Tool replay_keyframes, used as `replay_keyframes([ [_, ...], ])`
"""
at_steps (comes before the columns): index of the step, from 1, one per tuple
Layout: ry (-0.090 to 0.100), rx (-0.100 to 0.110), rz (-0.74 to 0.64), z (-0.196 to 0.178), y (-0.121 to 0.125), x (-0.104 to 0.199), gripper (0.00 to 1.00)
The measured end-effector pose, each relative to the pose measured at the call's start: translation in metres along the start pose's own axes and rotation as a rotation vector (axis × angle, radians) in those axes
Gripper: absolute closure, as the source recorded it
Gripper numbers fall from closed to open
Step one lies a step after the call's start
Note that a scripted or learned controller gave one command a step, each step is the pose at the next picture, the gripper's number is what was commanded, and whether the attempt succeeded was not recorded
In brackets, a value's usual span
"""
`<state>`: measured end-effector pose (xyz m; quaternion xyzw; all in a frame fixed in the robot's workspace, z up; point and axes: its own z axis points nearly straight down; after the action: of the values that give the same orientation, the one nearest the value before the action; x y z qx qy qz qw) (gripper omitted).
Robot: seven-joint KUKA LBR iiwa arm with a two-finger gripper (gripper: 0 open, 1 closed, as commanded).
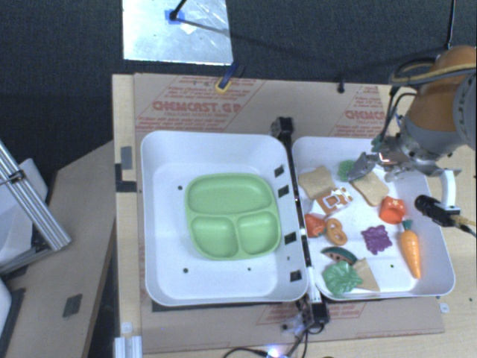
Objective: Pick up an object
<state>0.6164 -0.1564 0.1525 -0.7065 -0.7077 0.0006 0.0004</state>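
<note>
The task looks to be at an early stage: nothing is lifted yet, and all the toy food lies on the floor of the right bin [440,274]. The gripper [365,164] is low over the far part of this bin, and its tip is just beside a small green piece [346,169] and near the far end of a bread slice [370,189]. I cannot tell if the jaws are released or clenched, because the tip is small and dark here, and no thing shows between them. So the grasp and the lift are both left to do, in my judgement. Taking the gripper as landmark, another bread slice [315,180] lies toward the left bin, a tomato [393,210] and a carrot [410,250] lie nearer to the camera, and purple grapes [376,239] lie beside the carrot. The left bin [160,200] holds a green divided plate [231,215], well apart from the gripper. Both bins stand on a brown cardboard sheet [194,103] on the bench. Behind the cardboard the floor is dark, with a shiny metal plate [175,21] on it.
</note>
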Motion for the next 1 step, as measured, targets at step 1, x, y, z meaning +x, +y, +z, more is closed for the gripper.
replay_keyframes([
  [1, -0.001, -0.017, 0.000, 0.0411, 0.0037, 0.0014, 0.00],
])
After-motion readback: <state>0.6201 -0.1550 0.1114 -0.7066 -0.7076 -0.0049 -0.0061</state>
